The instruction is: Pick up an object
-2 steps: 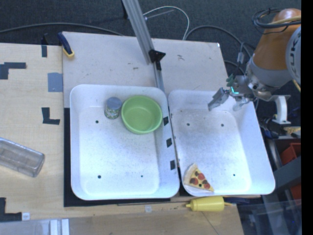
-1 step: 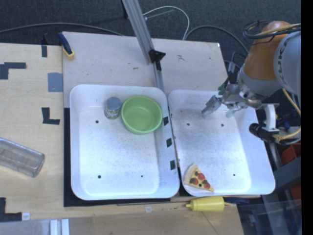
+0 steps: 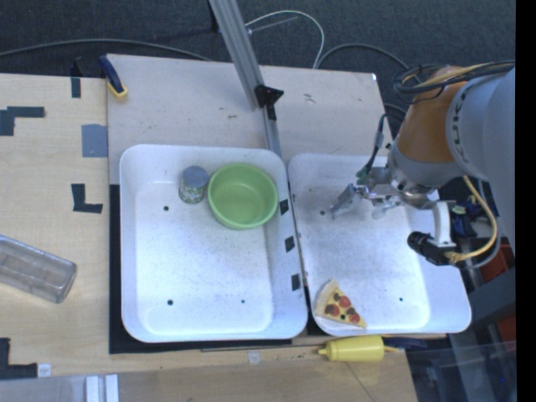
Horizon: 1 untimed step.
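Now the fingers [image 3: 362, 199] hang over the upper part of the right bin [image 3: 419, 308], reaching in from the right, and they are spread apart with nothing between them: one tip points down-left toward the bin's floor near its left wall, the other sits shorter to the right.

Within the right bin, the only loose thing is the pizza slice [image 3: 338, 304], lying flat in the lower-left corner, close to the rim. From the fingers it lies below and slightly left in the camera view, well apart from them, with bare bin floor between. Its long axis runs on a slant, from the narrow end at upper left to the wider crust end at lower right. I judge this the likeliest target, since it shares the bin with the arm.

Over in the left bin [image 3: 134, 249], a green bowl [image 3: 243, 195] stands at the top, with a small can [image 3: 193, 184] just beside it on its left. Both lie across the divide, farther left of the fingers.

To take the slice, the arm would have to travel toward the lower edge, then descend; the slice is thin and flat, so a grasp may slip.
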### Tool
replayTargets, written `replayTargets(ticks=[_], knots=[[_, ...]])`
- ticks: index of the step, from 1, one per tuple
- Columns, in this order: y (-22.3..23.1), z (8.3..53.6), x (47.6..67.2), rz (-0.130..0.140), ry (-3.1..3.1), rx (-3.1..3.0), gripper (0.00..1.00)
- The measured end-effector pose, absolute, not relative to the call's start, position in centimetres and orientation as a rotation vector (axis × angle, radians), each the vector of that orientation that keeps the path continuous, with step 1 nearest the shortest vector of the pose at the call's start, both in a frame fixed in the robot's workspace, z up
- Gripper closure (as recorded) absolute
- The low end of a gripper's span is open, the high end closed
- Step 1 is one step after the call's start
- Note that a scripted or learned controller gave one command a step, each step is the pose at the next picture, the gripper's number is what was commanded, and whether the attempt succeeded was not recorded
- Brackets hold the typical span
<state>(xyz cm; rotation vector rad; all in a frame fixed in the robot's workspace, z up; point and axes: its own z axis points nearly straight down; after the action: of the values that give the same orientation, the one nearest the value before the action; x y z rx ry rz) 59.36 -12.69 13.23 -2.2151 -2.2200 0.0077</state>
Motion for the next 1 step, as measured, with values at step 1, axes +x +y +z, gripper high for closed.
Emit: replayTargets(ticks=[1], knots=[[-12.65,8.84,59.4,0.002,-2.225,-2.22,0.0]])
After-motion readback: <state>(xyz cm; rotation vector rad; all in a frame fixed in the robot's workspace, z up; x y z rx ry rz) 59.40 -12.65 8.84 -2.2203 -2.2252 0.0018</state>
